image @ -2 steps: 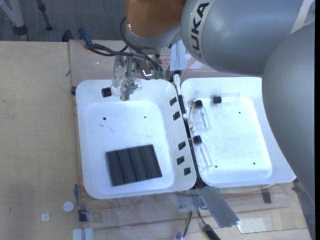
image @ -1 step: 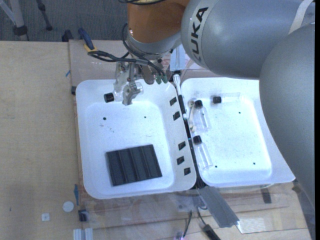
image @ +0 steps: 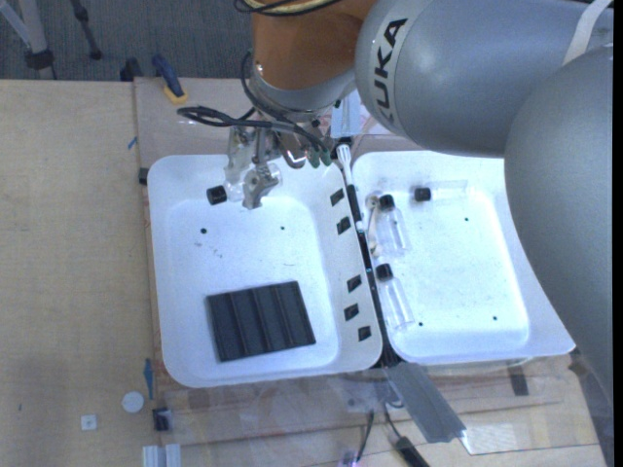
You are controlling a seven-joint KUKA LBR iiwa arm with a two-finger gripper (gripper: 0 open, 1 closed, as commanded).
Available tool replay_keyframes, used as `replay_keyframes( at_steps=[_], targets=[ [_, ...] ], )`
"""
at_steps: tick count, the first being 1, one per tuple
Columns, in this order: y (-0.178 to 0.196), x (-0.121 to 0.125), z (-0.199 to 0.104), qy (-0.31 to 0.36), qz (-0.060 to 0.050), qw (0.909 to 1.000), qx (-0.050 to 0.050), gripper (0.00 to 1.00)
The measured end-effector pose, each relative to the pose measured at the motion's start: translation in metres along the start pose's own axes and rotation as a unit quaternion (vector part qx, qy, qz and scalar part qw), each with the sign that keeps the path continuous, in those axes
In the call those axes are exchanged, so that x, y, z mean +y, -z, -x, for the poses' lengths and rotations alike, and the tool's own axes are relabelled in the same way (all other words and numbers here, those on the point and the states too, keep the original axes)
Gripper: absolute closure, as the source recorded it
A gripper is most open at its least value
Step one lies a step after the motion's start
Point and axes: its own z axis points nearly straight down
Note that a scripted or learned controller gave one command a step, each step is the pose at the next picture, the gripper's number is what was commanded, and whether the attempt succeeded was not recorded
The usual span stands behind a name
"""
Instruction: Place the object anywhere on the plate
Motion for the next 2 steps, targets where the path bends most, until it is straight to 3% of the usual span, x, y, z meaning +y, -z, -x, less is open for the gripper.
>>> replay_keyframes(
  at_steps=[1,2],
  targets=[
    [-0.004,0.011,0.005,0.026,0.000,0.9997,-0.002,1.00],
    [0.016,0.015,0.006,0.094,0.000,0.9956,-0.004,1.00]
  ],
)
